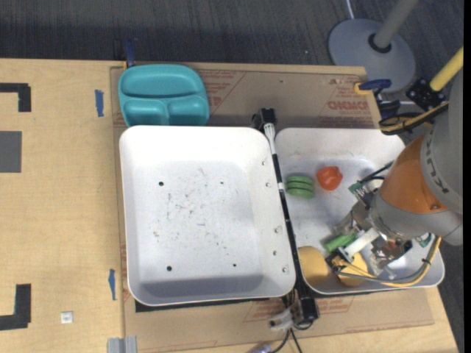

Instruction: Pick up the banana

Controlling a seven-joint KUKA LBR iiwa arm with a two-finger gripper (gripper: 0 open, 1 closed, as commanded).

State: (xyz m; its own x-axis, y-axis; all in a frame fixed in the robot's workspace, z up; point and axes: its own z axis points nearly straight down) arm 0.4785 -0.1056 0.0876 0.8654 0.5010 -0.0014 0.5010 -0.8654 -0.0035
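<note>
Yellow and lowest in the camera view, the banana (315, 265) lies in the right bin (309, 149), at about 7 o'clock of that bin, against its front wall and close to the divide between the two bins. Its rounded end shows to the left; the rest runs right along the front wall and passes under the gripper, so its full length is hidden.

Just to the banana's 3 o'clock, the gripper (362, 250) hangs low over the bin's front right part. Whether its fingers are apart or together cannot be told, because cables and hardware clutter that spot. A small green piece (337, 242) sits at the gripper's left edge, just above the banana; what it is cannot be made out.

Above the gripper, at 1 o'clock from it, is the arm's orange band (408, 186), with grey links beyond.

At 12 o'clock from the banana, near the bin's middle, lies a green ridged object (299, 186). Just to its right sits a small red-orange object (329, 177).

At 9 o'clock, the left bin (140, 197) sits flush beside the right one. Behind it, at 11 o'clock, rests a teal divided tray (163, 94).
</note>
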